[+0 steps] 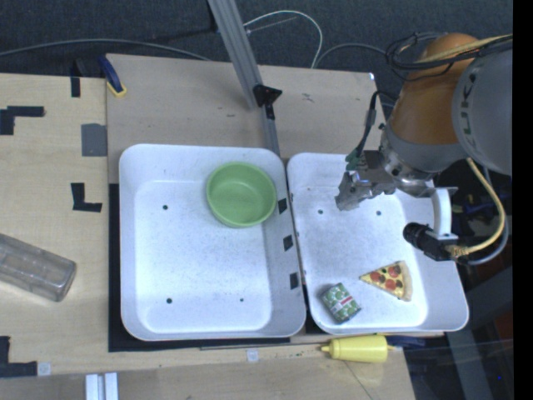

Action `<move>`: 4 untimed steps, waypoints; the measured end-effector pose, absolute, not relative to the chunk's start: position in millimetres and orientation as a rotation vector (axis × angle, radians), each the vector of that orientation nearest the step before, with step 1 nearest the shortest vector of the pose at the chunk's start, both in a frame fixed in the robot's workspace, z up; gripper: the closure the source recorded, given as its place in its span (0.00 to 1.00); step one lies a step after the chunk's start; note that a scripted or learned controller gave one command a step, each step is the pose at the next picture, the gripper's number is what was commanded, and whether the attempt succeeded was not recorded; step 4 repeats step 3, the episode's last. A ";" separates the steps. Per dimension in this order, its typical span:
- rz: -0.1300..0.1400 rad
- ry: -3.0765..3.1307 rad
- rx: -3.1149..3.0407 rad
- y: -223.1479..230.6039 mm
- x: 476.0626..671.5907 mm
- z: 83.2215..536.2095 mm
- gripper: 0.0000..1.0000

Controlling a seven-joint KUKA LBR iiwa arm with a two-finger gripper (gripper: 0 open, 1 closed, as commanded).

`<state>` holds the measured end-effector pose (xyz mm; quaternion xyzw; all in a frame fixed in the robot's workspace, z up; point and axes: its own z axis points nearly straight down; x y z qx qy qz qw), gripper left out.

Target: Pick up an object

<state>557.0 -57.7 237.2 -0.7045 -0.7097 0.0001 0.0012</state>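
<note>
My gripper (pixel 351 192) hangs over the upper left part of the right bin (pixel 321 244), with nothing seen between its fingers. A pizza slice toy (pixel 388 279) lies near that bin's lower right corner. A small green packet (pixel 341 302) rests at the bin's front edge, left of the pizza slice. A green bowl (pixel 241 193) sits in the left bin (pixel 166 248), at its upper right. The gripper is well above and apart from the pizza slice and the packet.
A yellow bottle (pixel 360 348) lies on the bench just in front of the right bin. A clear plastic container (pixel 32 267) lies at the far left. A metal pole (pixel 241 48) slants down to the bins' back edge.
</note>
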 end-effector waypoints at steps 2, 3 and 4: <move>0.002 -2.227 -2.213 40.1 582.7 215.5 1.00; -0.002 -2.229 -2.212 92.8 602.0 228.5 1.00; -0.002 -2.229 -2.212 92.8 602.0 228.5 1.00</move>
